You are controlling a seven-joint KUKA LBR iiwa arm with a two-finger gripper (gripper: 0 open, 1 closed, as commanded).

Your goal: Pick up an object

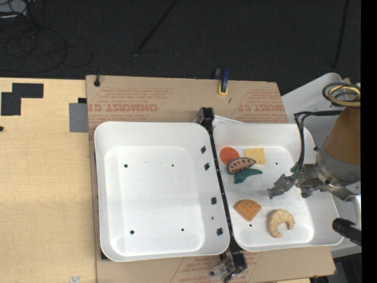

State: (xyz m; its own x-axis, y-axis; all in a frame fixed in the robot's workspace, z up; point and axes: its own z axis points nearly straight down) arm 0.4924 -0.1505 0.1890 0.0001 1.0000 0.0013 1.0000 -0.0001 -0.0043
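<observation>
Toy foods lie in the right white bin [306, 232]: tan croissant [280, 222], orange waffle piece [248, 209], yellow cheese wedge [255, 155], red tomato [229, 155], watermelon slice [241, 165], teal leaf shape [245, 174]. Grey pincer [281, 186] hovers above bin floor, right of the leaf, touching nothing visible; finger spread cannot be told. Left white bin [106, 187] alongside.

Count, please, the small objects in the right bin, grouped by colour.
Orange-red round piece: 1
Yellow wedge: 1
Brown striped slice: 1
Teal leaf shape: 1
Orange waffle: 1
Cream croissant: 1
Total: 6
</observation>
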